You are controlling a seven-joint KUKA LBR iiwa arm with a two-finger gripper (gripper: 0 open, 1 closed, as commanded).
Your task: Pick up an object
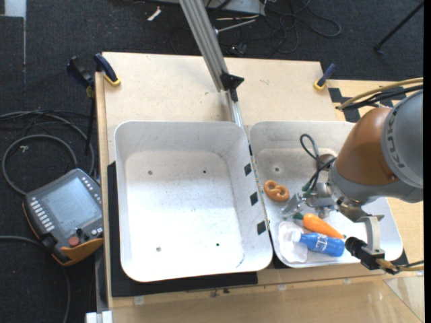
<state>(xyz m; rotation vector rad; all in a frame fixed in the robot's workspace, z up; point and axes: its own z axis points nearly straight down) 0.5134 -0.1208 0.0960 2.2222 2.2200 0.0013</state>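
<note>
Right bin (283,134) holds pretzel (276,191), carrot (322,225), blue bottle (322,244).

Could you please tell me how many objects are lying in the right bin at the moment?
3: a pretzel mid-bin, an orange carrot below it, a blue bottle by the front rim. The arm may hide more.

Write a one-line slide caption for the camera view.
Gripper poised above carrot, blue bottle and pretzel in right bin.

Arm (377,157) low, gripper (301,205) pointing down-left
</note>
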